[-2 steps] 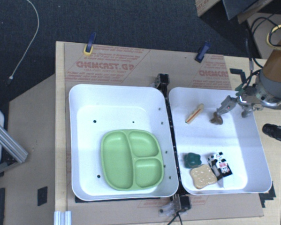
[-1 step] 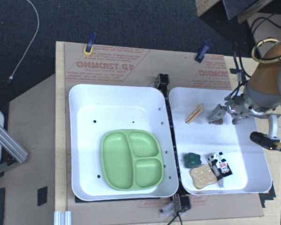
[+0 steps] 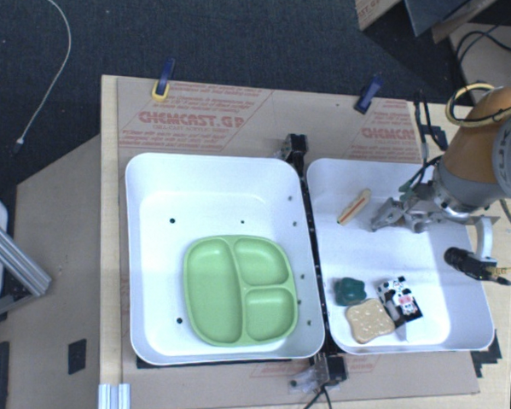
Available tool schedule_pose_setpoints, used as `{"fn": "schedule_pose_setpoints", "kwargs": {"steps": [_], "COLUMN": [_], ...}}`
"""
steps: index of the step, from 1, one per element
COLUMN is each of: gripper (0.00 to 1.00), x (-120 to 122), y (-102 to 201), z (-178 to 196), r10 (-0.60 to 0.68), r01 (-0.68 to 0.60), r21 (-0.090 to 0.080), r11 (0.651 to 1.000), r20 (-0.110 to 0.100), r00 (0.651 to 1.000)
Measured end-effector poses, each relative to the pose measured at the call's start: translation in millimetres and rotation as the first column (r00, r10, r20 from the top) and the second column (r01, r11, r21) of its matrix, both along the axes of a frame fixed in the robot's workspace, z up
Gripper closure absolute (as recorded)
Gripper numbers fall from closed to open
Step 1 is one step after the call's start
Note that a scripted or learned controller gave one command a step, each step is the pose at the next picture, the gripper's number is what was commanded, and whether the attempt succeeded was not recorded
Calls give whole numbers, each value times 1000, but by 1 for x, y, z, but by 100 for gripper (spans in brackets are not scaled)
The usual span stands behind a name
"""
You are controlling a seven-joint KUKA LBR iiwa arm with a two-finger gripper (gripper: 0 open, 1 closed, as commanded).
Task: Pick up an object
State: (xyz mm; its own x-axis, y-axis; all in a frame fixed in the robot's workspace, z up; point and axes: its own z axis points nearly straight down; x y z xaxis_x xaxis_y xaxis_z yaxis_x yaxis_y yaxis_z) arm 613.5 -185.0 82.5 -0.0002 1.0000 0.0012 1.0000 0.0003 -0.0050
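Note:
In the right bin (image 3: 453,338) a tan stick (image 3: 354,206) lies at the upper left. A teal lump (image 3: 350,290), a slice of toy toast (image 3: 369,321) and a small black-and-white cow figure (image 3: 401,300) lie near the front. My gripper (image 3: 404,222) hangs low over the upper middle of this bin, just right of the stick. Its fingers (image 3: 385,217) are spread open with nothing between them. The grey and orange arm (image 3: 481,147) comes in from the right.
The left bin (image 3: 143,236) holds a green divided plate (image 3: 238,288). A black clamp (image 3: 294,147) sits where the two bins meet at the back. Cardboard (image 3: 243,113) lies under both bins, held by blue clips.

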Motion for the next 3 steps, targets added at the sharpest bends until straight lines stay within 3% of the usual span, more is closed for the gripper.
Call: {"fn": "schedule_pose_setpoints", "kwargs": {"steps": [1,3], "gripper": [100,100], "x": [1,-3], "y": [0,2], "z": [13,121], "r10": [0,0], "r01": [0,0], "r21": [-2,-4], "r11": [1000,1000], "r20": [5,12], "r00": [1000,1000]}}
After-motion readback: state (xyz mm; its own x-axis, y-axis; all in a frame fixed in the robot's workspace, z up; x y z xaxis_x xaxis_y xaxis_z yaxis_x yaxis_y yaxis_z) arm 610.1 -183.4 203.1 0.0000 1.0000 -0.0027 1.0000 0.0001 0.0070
